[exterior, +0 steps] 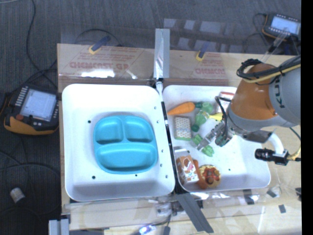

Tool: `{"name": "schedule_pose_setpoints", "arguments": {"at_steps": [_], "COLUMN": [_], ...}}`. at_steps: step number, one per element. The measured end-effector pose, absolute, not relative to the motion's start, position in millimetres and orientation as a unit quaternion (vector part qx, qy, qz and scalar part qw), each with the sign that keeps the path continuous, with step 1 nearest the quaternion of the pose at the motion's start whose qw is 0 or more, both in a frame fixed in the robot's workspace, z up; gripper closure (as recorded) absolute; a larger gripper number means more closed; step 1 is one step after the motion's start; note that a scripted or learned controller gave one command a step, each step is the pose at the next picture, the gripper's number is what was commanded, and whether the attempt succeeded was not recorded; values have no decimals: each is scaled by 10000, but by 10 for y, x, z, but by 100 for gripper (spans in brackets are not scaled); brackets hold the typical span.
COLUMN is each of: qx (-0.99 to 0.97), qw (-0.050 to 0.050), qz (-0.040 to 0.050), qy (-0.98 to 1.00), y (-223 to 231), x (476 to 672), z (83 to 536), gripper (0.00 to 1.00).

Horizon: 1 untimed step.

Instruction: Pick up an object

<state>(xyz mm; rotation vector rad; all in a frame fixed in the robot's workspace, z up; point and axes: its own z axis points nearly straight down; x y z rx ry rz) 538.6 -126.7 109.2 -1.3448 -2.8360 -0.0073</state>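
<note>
Gripper [213, 136] low in right bin [244, 173], just beside green toy [203, 145] at bin centre; cannot tell grip state. Carrot [181, 108] at 11 o'clock. Blue tray [126, 143] fills left bin [78, 180], likely drop target.

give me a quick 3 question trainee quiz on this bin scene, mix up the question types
1. True or false: the blue divided tray lies in the left bin.
2. Multiple choice: which item lies nearest the divider between the bins? A) carrot B) pincer C) handheld pendant
3. Fill in: the pincer hangs over the ___ bin.

Key:
1. True.
2. A, the carrot lies at the right bin's upper left, close to the divider.
3. Right; it is above small green pieces.
</note>
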Motion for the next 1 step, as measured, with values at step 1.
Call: {"name": "schedule_pose_setpoints", "arguments": {"at_steps": [1], "qx": [-5939], "qw": [3], "qz": [8], "qy": [-8045], "y": [-480], "x": [5994], "z": [1831], "gripper": [100]}}
